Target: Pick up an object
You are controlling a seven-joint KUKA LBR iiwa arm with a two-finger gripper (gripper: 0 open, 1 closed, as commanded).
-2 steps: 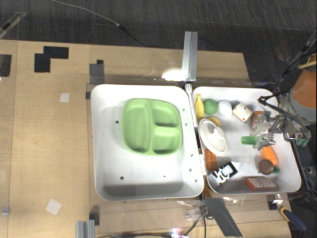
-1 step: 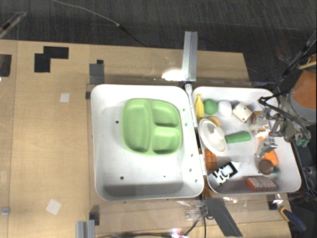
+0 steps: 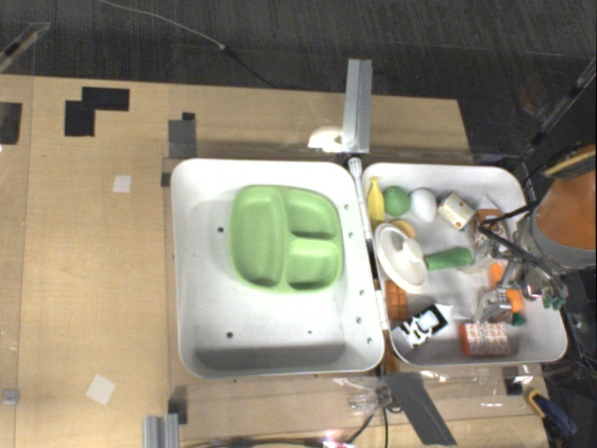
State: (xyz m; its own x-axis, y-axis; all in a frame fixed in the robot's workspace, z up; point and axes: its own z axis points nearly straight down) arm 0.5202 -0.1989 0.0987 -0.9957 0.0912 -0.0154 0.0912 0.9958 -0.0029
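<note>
Camera view, from above at a slant. Two shallow white bins sit side by side on a pale wooden bench [image 3: 84, 278]. The left bin [image 3: 201, 334] carries a light green divided plate [image 3: 284, 236] with three compartments, lying flat near the bin's centre. The right bin [image 3: 541, 343] holds the loose objects: a yellow banana-shaped toy [image 3: 375, 200], a green ball [image 3: 396, 200] and a white ball [image 3: 423, 203] in a row along the far wall; a cream block [image 3: 455, 211] beside them; a white bowl [image 3: 401, 258] tilted against the dividing wall; a green cylinder [image 3: 450, 259] just right of the bowl; a black-and-white patterned piece [image 3: 422, 323]; and an orange-and-white can [image 3: 485, 339] lying on its side near the front wall. The arm enters from the right, its orange band [image 3: 569, 215] over the bin's right edge. The gripper [image 3: 504, 297] hangs low above the bin floor just behind the can, amid cables; whether it is released or clenched cannot be told. Black square markings [image 3: 93, 108] show on the bench at far left, and dark carpet [image 3: 280, 17] lies beyond.
</note>
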